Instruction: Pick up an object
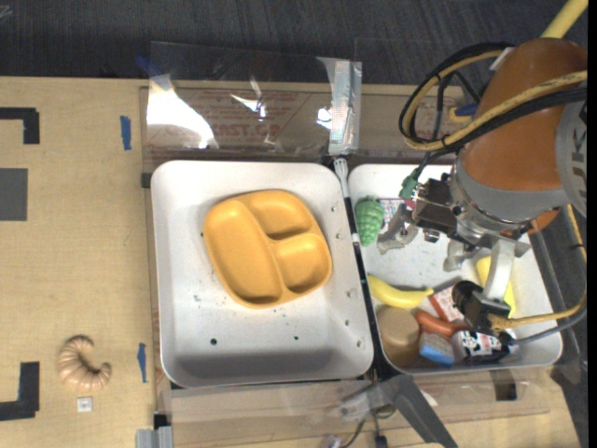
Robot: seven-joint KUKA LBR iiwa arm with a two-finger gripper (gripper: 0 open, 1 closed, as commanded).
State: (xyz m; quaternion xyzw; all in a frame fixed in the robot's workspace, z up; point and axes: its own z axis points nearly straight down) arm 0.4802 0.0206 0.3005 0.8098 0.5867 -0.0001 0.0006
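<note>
The gripper point(464, 267) is positioned low over the right bin point(546, 348), above the banana point(401, 294) and neighbouring items. Its state cannot be told. No object is seen lifted; the pick is judged outstanding.

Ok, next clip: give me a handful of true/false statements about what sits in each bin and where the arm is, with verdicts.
1. A yellow divided tray lies in the left bin. True.
2. The arm hangs over the left bin. False: it is over the right bin.
3. A banana lies in the right bin. True.
4. The green object sits on the yellow tray. False: it is in the right bin, near the divider between the bins.
5. A curled tan object lies on the bench, outside both bins. True.
</note>
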